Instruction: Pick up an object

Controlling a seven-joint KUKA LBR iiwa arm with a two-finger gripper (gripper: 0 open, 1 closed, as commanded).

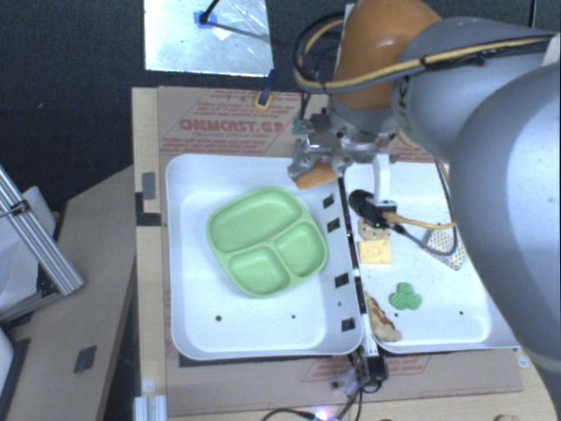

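While the claw (308,167) hangs at the far edge of the bins, over the divider, an orange-brown piece (314,177) sits right at its tip; whether it is pinched there I cannot tell. Other candidates lie nearer the camera in the right bin (456,327): a yellow square (376,252), a green piece (405,297) and a brown strip (381,319). A green tray (266,240) fills the left bin (188,323).

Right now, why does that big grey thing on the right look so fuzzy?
In the camera view, the arm sits close to the lens, so it blurs; the green divided plate is sharp, and the foil sheet glares with reflected light.
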